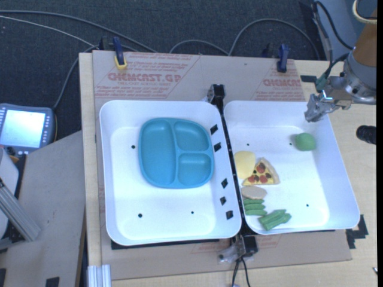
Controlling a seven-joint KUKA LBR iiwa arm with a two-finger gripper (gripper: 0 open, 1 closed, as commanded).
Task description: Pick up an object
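Claw (315, 109) hovers at upper right of frame, carrying nothing; can't tell its spread.
Your nearest target, the green ball (304, 141), sits just below it in the right bin (335, 184) (round, may roll off on contact).

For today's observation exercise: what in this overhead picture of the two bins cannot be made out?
- Gripper, camera view: too small and blurred to read.
- Arm: cut off by the right edge.
- Beige piece under the pizza slice: too small to identify.
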